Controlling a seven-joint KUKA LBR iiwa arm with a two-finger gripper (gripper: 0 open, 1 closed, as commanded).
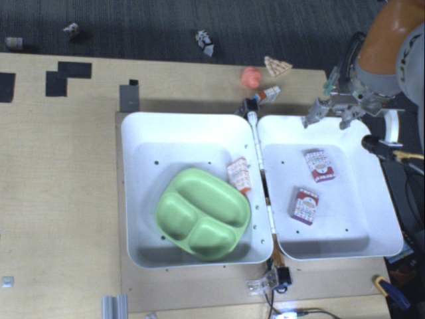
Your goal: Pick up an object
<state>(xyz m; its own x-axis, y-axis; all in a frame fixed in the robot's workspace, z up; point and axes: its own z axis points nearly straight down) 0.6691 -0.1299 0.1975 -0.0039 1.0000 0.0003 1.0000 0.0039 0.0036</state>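
Spread, empty fingers (330, 116); below them lie two flat, printed red-and-white packets (319, 164) (305, 206) in the smooth white bin (372, 205).

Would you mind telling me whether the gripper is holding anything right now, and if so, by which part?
Nothing is held: the gripper hangs open above the right bin's far rim, with nothing between its fingers.

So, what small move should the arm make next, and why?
Probably move the gripper toward the camera and lower it over the upper red-and-white packet in the right bin. The gripper hangs above that bin's far edge, holding nothing, and that packet lies nearest, flat and apart from the other packet.
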